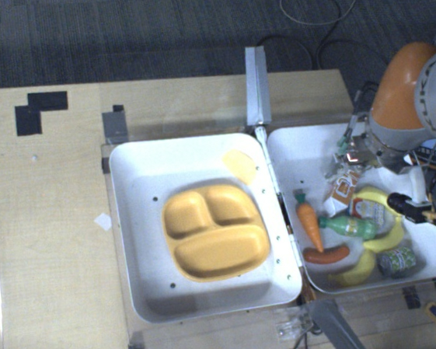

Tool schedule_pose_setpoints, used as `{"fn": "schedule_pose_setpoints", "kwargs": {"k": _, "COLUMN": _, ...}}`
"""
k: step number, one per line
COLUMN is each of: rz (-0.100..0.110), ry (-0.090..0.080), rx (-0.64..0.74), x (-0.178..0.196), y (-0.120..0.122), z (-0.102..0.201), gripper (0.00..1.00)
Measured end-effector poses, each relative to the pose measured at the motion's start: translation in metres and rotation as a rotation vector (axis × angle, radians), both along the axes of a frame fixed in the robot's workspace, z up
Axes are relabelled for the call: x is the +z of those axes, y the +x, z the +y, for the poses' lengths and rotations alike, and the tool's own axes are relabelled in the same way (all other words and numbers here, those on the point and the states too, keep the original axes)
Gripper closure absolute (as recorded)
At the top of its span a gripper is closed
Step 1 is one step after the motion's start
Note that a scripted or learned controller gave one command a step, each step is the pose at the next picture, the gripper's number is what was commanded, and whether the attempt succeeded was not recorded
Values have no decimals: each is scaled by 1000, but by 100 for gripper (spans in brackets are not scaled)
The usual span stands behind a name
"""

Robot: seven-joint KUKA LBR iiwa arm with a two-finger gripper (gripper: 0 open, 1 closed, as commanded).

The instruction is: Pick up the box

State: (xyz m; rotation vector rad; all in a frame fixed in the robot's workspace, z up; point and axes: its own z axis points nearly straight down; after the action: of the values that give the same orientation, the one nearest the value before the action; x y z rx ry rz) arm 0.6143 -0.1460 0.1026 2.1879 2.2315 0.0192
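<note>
Camera view: end effector, finger state indeterminable, is hovering over the box; crowding bottle and carrot are risking a misgrasp.

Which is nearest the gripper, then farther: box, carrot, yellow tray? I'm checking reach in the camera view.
From the gripper:
1. Box, just below it, right bin.
2. Carrot, right bin's left side.
3. Yellow tray, farthest, left bin.
</note>
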Motion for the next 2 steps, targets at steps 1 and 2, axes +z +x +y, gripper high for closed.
{"fn": "schedule_pose_setpoints", "kwargs": {"k": 1, "rz": 17, "ry": 4, "rx": -98, "x": 83, "y": -34, "z": 81, "gripper": 100}}
{"fn": "schedule_pose_setpoints", "kwargs": {"k": 2, "rz": 18, "ry": 4, "rx": -39, "x": 82, "y": -21, "z": 173, "gripper": 100}}
